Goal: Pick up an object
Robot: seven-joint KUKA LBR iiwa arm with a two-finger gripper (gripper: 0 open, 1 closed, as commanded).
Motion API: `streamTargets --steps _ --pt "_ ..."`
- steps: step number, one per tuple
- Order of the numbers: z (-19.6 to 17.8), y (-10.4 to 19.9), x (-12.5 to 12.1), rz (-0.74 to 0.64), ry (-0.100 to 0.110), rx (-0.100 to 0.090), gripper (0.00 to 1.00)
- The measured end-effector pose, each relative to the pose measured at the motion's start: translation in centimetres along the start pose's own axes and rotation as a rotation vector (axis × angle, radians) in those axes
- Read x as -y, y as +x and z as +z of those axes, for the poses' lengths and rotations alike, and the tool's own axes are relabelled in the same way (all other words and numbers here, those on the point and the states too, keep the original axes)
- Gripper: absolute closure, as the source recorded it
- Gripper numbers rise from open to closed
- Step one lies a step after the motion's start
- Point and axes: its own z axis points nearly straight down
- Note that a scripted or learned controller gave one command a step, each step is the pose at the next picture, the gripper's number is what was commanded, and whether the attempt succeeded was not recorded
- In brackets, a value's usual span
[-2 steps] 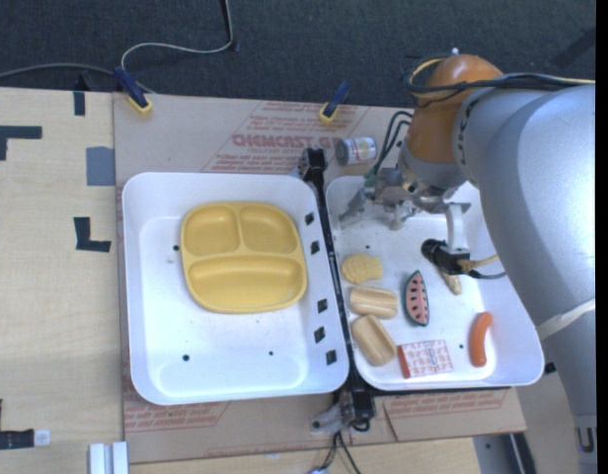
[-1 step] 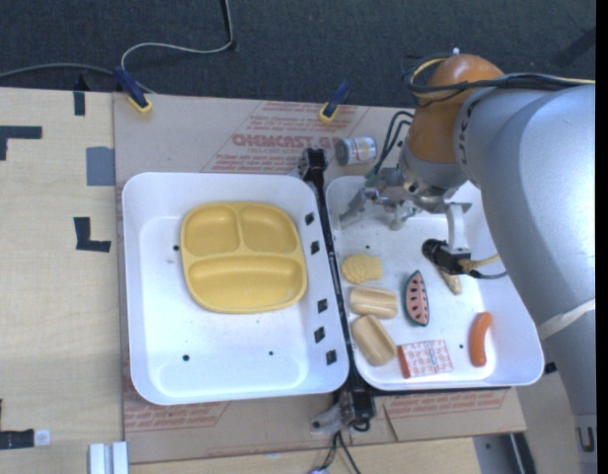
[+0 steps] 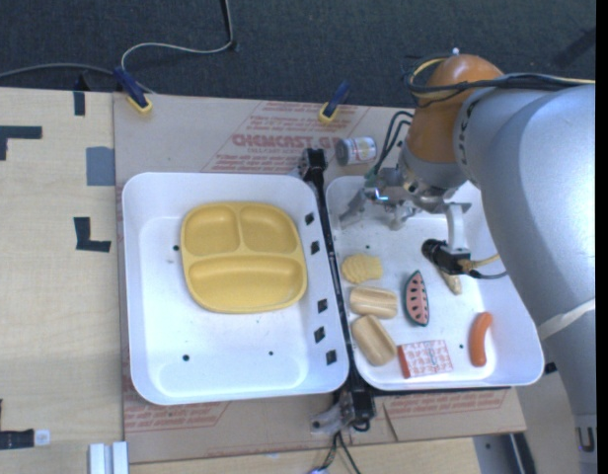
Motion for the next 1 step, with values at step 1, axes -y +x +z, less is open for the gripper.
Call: streamTargets --steps 1 --pt "0.0 0.0 0.0 0.0 0.0 0.0 0.0"
